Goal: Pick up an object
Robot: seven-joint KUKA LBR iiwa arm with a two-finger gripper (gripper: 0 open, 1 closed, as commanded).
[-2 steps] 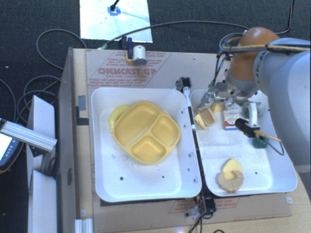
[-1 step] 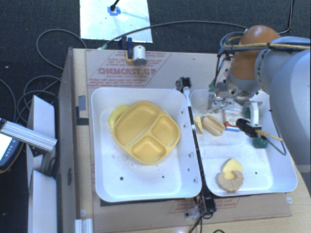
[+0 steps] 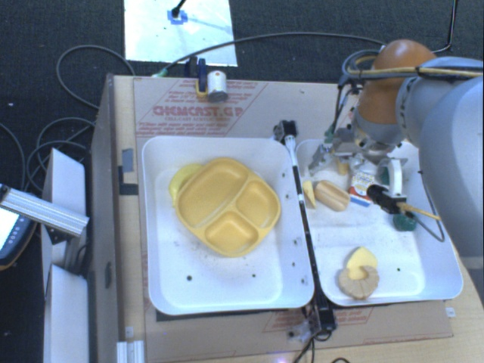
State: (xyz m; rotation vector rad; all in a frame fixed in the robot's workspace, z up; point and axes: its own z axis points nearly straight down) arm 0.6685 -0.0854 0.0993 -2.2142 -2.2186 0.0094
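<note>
Low in the frame, a tan half-ring (image 3: 358, 281) sits near the front rim of the right bin (image 3: 423, 255), with bare floor above it. Higher up, a tan roll (image 3: 331, 195) lies beside the dividing edge. The gripper (image 3: 354, 159) hangs by the far rim just beyond the roll; I cannot tell whether it is released or clenched.

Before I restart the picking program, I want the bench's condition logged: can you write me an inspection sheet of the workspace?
Surface: left bin and right bin, both white, side by side on printed cardboard.
Job's things: yellow divided plate in the left bin; tan roll, tan-and-yellow piece and small green thing in the right bin.
Clutter: small silver cylinder on the cardboard behind the bins.
End effector: over the right bin's far end; open or shut, cannot tell.
Cables: black cable loops on the floor at left; another arcs toward the arm.
Surroundings: dark carpet; white sheet lying on it.
</note>
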